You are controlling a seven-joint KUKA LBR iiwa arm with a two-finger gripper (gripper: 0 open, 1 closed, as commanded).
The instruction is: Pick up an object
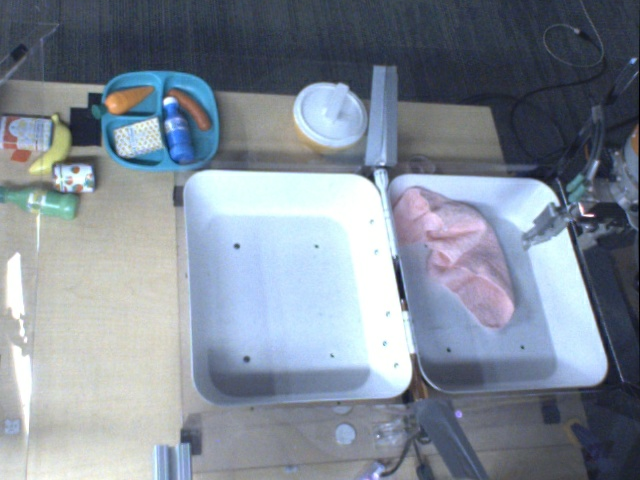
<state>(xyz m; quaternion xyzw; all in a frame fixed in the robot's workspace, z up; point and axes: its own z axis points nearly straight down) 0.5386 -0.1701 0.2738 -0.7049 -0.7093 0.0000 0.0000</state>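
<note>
It looked like a robotics lab or test cell rather than a home. A plain wooden bench (100, 298) stood on dark carpet (250, 8), and it bore two shallow white bins (290, 288) set side by side with a metal rail (382, 118) between them, far to the left of the gripper (570, 213) at the right bin's edge. Loose black cables (560, 78) trailed over the floor just above that gripper. Toy props sat well to its left: a blue divided tray (205, 108) with play food, a banana (55, 143), a small can (73, 177).

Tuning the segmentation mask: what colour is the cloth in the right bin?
Pale pink cloth, crumpled; camera view.
</note>
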